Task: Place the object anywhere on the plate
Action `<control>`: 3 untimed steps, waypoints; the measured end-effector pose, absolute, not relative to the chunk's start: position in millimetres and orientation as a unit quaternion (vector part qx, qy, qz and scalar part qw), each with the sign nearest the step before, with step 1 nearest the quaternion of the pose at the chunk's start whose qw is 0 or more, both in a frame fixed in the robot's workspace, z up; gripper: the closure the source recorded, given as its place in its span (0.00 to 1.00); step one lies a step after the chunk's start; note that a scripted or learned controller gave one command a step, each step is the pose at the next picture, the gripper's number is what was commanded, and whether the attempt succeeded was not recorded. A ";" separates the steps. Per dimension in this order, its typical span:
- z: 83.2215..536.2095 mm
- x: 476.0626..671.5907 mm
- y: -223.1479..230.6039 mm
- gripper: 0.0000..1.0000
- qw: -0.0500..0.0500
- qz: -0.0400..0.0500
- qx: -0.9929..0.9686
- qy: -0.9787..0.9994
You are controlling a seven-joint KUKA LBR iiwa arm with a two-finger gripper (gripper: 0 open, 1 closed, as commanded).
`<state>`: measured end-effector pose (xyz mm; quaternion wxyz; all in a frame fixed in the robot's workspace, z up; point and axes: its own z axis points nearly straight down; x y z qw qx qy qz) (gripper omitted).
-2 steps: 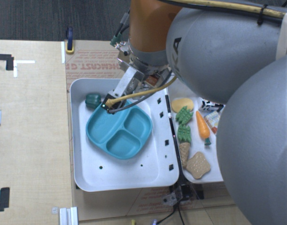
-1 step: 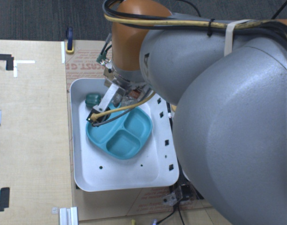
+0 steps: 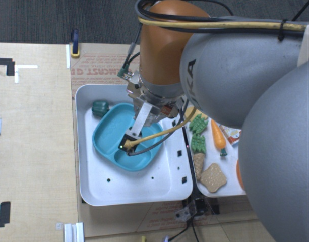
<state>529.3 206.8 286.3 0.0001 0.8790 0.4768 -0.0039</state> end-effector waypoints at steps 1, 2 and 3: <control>286.4 529.3 206.8 0.00 0.000 -0.004 0.879 0.477; 407.0 523.6 219.2 0.00 0.000 -0.001 0.857 0.515; 414.1 524.7 218.9 1.00 0.002 -0.003 0.856 0.517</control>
